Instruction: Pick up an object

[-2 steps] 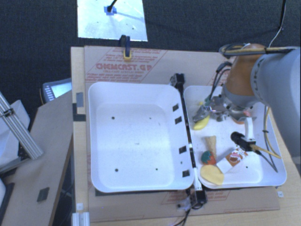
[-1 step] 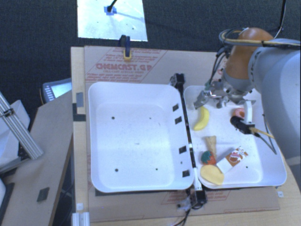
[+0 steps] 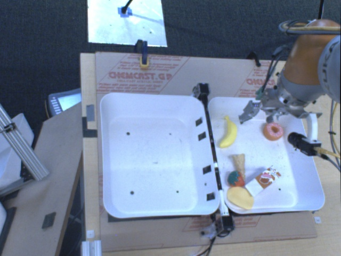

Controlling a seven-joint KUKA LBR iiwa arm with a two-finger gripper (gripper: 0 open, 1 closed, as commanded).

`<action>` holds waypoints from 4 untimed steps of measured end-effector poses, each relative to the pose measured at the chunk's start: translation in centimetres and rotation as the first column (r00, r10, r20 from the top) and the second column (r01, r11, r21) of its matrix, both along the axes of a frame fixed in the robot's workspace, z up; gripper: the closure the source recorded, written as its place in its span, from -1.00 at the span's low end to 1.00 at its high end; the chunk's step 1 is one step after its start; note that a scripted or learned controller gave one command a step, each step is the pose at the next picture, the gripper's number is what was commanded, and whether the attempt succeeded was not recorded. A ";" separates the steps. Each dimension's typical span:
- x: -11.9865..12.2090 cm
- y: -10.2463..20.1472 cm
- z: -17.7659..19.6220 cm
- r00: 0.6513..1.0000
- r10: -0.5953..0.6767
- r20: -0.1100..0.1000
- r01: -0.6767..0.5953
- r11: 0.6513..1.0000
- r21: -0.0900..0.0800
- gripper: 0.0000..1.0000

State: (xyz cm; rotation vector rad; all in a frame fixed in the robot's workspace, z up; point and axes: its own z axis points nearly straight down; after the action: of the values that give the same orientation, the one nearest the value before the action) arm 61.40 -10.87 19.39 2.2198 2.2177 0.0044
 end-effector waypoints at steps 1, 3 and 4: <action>-0.4 2.5 -11.5 1.000 0.006 -0.009 -0.006 1.000 0.002 -1.00; -3.0 1.7 0.0 1.000 0.000 0.002 0.000 1.000 0.000 1.00; -7.9 5.8 10.5 1.000 0.009 0.007 -0.009 1.000 0.002 1.00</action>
State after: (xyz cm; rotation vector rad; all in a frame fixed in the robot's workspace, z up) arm 53.51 -5.05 29.93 2.2076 2.2248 0.0145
